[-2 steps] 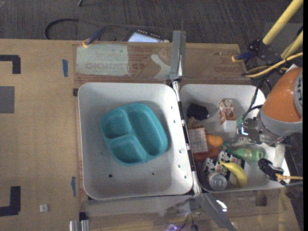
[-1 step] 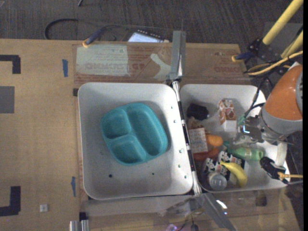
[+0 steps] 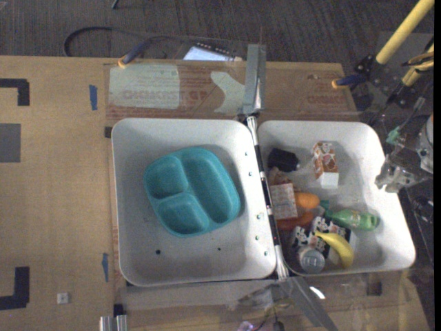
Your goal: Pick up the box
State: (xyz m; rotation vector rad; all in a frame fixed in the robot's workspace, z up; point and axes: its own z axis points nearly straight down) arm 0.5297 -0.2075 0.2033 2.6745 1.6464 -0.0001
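Here, in the camera view, I see the box [image 3: 326, 163] standing in the right bin [image 3: 396, 243], toward its far side. The gripper [image 3: 398, 174] hangs at this bin's right rim, apart from the box; its state I cannot tell.

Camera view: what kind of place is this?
Likely a robotics lab pick-and-place bench: two white bins on a taped board, toy groceries such as a banana, a teal divided plate, clamps and cables around.
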